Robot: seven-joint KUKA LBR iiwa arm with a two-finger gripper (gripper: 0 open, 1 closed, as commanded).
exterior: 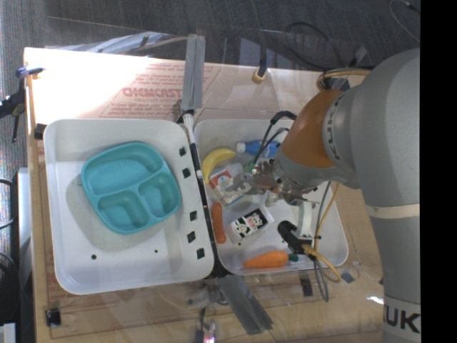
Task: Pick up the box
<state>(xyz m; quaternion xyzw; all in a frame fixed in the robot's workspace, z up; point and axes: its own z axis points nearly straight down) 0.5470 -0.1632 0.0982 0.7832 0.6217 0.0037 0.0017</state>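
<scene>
Box [249,224]: lies flat in the right bin [335,245], mid-floor, cow print up, just near of the gripper.
Gripper [251,179]: low over the right bin's middle, beside a red-and-white packet [225,182]; whether it is released or clenched I cannot tell.
Clutter: banana [216,160] on the far side, one carrot [217,222] left of the box, another carrot [265,261] near it, so approach room is tight.
Left bin [64,263]: holds a teal tray [130,186], well apart from the work.
Judgement: the box is not yet lifted.
</scene>
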